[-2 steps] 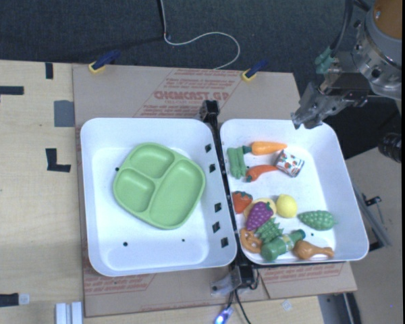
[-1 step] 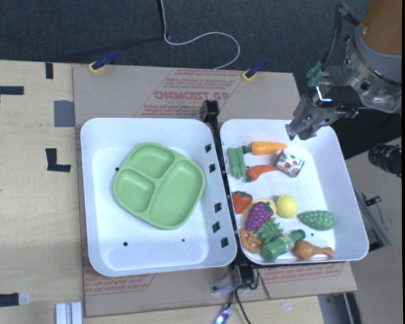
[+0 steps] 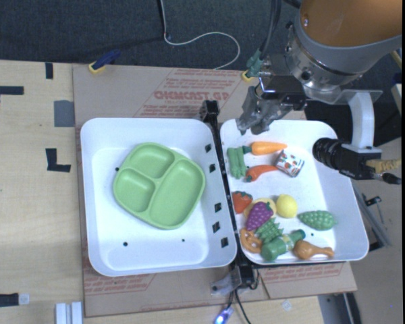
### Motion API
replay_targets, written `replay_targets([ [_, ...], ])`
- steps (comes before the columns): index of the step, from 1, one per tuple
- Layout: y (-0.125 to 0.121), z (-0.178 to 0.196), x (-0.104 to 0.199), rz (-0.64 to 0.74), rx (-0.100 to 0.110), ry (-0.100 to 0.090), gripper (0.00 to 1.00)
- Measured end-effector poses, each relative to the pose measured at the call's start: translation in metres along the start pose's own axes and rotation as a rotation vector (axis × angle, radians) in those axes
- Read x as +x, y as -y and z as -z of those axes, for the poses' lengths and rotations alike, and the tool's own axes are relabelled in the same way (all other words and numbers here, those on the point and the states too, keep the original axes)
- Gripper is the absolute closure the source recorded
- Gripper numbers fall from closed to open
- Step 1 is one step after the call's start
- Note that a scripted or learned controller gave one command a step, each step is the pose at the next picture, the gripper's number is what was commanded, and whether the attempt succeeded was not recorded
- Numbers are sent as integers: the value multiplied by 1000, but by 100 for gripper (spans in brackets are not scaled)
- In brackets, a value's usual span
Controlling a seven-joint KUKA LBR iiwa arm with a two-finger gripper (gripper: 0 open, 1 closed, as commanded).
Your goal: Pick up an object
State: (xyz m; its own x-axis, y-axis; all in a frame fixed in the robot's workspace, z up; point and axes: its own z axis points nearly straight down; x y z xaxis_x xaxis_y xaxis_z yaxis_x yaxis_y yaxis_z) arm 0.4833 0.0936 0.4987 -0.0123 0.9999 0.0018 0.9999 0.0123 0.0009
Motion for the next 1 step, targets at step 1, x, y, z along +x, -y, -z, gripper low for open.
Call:
replay_targets([
  [1,-1,9,-5,-8,2,3,100],
])
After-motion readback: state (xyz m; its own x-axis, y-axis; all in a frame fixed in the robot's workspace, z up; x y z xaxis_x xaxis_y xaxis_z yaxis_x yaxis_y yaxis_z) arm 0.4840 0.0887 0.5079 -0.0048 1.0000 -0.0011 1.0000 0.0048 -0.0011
